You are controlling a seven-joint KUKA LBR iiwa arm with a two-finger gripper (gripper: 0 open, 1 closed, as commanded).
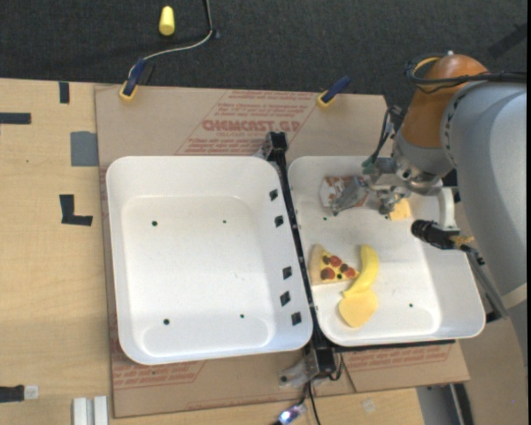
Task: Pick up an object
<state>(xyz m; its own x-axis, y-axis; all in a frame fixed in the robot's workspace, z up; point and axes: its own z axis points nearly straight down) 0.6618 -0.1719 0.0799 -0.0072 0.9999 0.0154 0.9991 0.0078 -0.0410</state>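
Note:
The right bin [442,321] holds a toy pizza slice [330,266], a yellow banana [366,269] and a pale yellow lump [358,310] near its front left. A small grey and red object [338,193] lies at the back of this bin. A little yellow block [400,209] sits beside it to the right. My gripper [370,189] hangs low over the back of the right bin, right next to the grey and red object and touching or nearly touching it. Whether anything is in its grasp is hidden at this angle.
The left bin [124,237] stands beside the right one, with a black divider [288,228] between them. The grey arm [496,175] with its orange band [442,73] fills the right side. A cable [203,25] and a yellow clip [165,20] lie behind the bench.

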